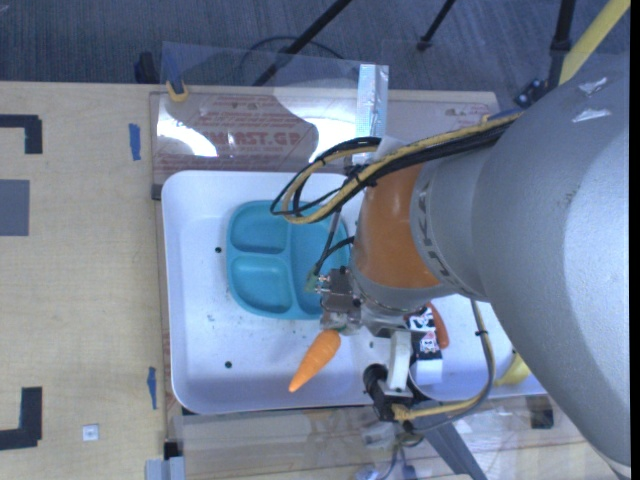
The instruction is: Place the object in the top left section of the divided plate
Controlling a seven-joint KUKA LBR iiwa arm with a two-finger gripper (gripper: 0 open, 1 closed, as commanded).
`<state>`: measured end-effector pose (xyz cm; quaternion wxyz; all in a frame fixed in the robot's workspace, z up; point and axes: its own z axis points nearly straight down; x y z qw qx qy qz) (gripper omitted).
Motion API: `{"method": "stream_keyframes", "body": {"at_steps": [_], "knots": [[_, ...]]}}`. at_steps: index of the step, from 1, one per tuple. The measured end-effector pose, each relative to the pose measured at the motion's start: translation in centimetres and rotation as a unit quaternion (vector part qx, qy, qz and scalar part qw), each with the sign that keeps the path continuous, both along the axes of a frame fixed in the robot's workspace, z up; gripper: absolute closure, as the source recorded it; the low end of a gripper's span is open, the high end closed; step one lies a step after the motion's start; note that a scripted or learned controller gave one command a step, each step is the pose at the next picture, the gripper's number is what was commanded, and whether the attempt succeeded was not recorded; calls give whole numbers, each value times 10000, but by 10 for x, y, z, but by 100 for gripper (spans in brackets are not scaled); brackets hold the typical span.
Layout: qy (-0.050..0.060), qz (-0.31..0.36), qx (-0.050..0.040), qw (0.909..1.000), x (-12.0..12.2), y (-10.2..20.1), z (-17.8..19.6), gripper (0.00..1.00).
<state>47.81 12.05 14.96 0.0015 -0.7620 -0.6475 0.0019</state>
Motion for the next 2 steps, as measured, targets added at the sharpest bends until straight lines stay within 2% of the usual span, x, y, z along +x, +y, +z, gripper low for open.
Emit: {"method": "stream_keyframes", "body": {"at_steps": [1,2], "knots": [[-74,1759,7,9844,4,54,-60,100],[-94,2259,-4,9741,7,95,-60,100]]}}
